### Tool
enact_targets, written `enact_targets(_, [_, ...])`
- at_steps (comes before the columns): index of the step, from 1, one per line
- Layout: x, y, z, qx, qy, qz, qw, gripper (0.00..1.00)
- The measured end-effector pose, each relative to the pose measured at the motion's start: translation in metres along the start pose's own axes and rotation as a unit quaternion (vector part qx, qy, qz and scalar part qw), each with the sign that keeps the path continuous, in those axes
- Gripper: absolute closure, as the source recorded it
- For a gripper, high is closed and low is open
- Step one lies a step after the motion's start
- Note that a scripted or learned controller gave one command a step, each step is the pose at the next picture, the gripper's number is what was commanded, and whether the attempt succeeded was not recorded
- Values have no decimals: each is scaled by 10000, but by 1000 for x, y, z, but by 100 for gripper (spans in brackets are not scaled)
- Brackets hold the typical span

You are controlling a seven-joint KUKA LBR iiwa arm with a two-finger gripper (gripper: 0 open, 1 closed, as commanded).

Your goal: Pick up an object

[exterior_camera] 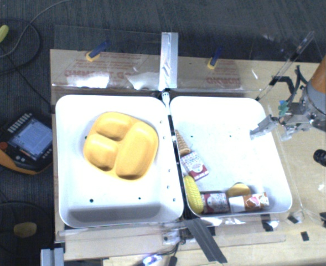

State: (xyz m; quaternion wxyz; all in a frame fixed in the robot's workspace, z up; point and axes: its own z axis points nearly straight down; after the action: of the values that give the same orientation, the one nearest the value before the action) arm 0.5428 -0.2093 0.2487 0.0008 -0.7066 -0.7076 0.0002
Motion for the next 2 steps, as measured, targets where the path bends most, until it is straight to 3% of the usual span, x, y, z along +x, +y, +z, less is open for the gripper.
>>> enact_targets(1, [19, 16, 72, 5, -4, -463, 9989, 0])
enact_targets(2, [12, 77, 160, -50, -37, -1159, 9932, 0])
